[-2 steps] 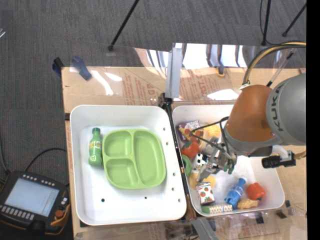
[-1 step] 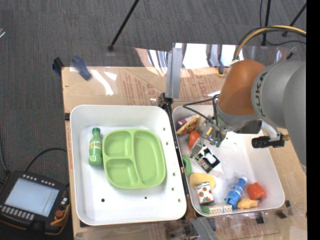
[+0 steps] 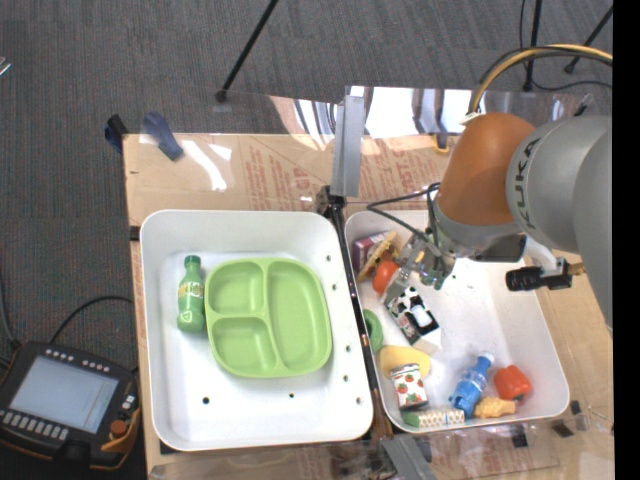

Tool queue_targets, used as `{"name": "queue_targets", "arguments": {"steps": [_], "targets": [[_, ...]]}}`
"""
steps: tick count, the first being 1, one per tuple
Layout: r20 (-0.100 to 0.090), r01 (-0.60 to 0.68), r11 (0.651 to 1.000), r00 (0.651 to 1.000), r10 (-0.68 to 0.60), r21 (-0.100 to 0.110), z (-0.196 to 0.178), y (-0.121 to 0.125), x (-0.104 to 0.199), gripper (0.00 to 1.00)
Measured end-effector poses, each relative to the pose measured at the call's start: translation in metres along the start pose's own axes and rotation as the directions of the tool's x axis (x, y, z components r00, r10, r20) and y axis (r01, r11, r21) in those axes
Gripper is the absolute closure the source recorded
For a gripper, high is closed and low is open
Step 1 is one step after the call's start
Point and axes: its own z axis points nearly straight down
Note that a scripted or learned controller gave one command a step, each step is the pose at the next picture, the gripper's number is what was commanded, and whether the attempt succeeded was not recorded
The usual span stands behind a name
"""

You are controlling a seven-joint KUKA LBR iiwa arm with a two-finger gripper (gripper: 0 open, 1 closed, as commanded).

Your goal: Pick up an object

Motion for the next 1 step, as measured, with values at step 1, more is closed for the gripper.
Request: {"name": "queue_targets", "arguments": {"steps": [1], "targets": [[0.010,-0.133,0.991,0.991,0.133,-0.009,-0.1487,0.0480,0.0164,1.00]]}}
